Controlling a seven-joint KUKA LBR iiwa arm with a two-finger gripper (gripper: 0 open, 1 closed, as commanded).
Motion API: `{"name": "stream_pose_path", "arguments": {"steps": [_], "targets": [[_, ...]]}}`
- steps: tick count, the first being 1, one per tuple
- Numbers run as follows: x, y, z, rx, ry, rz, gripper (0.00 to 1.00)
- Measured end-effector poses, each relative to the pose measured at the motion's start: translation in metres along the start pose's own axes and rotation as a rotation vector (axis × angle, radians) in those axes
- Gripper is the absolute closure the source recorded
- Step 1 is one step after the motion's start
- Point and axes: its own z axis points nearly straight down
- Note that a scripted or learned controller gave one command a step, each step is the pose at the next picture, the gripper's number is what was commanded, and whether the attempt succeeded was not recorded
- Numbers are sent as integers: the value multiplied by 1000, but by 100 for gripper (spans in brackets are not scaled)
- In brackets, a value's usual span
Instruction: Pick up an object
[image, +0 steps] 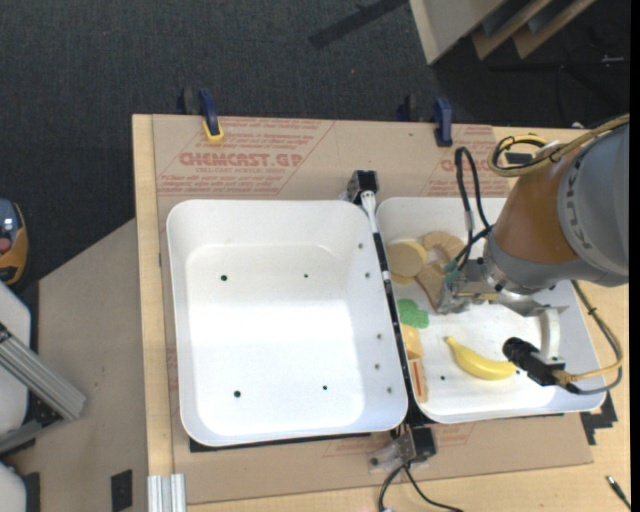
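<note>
A curved, smooth yellow banana (481, 362) lies in the glossy right bin (520, 398). The pincer (452, 293) reaches down near tan pieces (420, 257); its opening cannot be told.

Arm (545, 215) over right bin (500, 400)

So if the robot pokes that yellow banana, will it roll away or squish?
Probably not roll far: the banana is curved and lies flat on its side in the right bin, so a poke would more likely spin or slide it. Its skin looks smooth, so the gripper might slip. Whether it squishes I cannot tell; it may be a stiff toy.
</note>
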Motion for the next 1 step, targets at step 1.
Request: {"name": "stream_pose_path", "arguments": {"steps": [1], "targets": [[-33, 25, 1, 0, 3, 2, 100]]}}
